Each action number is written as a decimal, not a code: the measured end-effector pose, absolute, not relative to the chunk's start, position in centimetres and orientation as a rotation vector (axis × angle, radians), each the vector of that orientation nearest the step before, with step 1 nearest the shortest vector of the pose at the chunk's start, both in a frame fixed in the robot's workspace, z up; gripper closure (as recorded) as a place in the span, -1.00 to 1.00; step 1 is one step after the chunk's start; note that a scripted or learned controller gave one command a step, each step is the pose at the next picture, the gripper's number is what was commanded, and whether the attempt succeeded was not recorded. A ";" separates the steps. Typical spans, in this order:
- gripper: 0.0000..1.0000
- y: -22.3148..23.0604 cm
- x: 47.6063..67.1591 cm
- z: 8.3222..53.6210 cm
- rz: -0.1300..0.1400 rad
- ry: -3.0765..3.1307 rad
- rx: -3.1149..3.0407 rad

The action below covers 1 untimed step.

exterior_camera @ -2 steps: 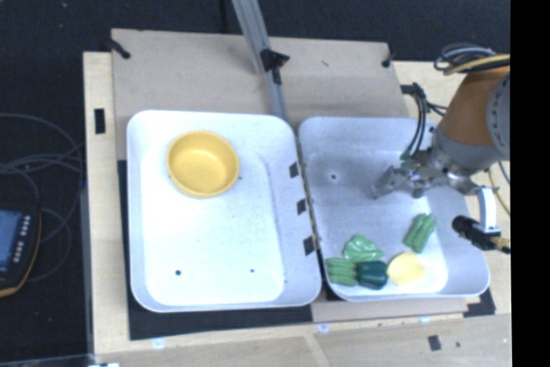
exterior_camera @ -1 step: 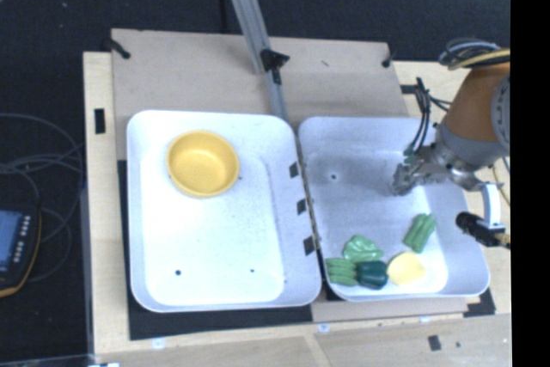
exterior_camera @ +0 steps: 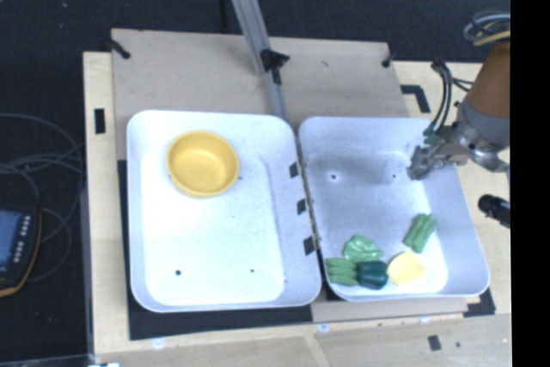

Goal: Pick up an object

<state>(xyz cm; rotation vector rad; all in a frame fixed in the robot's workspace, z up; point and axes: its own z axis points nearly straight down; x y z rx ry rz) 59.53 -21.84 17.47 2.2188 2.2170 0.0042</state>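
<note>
Green pieces [exterior_camera: 356, 260] and yellow piece [exterior_camera: 406, 269] cluster at right bin's [exterior_camera: 344, 150] near corner, green stick [exterior_camera: 419, 232] just beside, gripper [exterior_camera: 418, 161] well apart over far right side, grasp unclear, yellow bowl [exterior_camera: 203, 163] in left bin [exterior_camera: 215, 271].

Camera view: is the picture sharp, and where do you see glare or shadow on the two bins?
Camera view: soft overall, small things blurred; the left bin is washed out by bright light, its surface detail lost; the right bin shows a grey shadow patch across its upper middle; the tool at its right rim is too blurred to read; the yellow bowl looks evenly lit.
</note>
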 end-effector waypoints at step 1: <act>1.00 -22.4 59.8 21.9 0.003 2.218 2.219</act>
